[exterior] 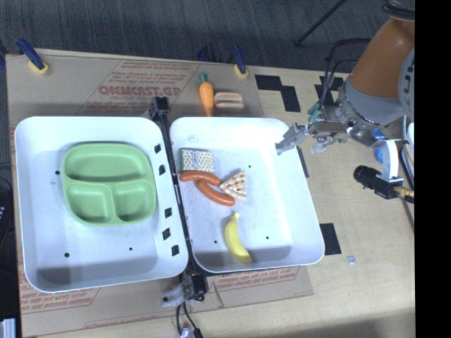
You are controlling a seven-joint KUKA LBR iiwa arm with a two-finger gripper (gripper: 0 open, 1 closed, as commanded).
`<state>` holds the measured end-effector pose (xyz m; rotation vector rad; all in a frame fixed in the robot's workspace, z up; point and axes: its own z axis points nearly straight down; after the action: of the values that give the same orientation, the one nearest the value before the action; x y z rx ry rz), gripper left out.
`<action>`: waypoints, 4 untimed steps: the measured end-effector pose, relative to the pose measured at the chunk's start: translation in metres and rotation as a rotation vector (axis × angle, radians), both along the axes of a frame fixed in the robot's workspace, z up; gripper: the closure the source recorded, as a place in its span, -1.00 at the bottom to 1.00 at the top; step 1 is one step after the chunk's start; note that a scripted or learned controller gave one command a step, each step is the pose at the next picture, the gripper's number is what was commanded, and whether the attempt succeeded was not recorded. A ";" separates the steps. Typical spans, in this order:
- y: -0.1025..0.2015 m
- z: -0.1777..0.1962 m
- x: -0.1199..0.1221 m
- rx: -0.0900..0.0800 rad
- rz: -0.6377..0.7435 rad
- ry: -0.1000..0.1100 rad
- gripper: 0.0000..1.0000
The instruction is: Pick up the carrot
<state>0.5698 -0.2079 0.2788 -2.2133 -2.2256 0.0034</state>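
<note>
The carrot (206, 96) lies on the counter (352, 287), outside both bins, just past the far rim of the right bin (299, 210). It is small and orange with a green top, and the green end points away from the bin. Right beside it sits a little bun or hot dog toy (228, 101), so close that the two may be touching. The gripper (290, 139) hangs over the far right corner of the right bin, and the carrot is well off to the left of the fingers and a bit farther back. The fingers are small and grey here, and I cannot tell if they are spread or pressed together. Nothing sits between them. The carrot looks like a play-food toy, so it is likely light and stiff, with a smooth skin that could slip. It is round, so it may roll if it gets bumped. The best place to take hold looks like the fat orange middle, with one finger on each long side, and not the thin tip or the green top. The toy next to it leaves little room on that side, so a finger could knock it. Inside the right bin lie a banana (237, 239), two sausages (208, 186) and some other small toys that are hard to make out. The left bin (35, 210) holds a green tray (109, 182). The arm (380, 69) is cut off at the right edge.
</note>
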 end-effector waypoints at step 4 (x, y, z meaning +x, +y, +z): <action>0.016 -0.076 -0.035 0.000 0.136 -0.002 -1.00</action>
<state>0.5346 -0.1914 0.2032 -2.0579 -2.3724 0.0020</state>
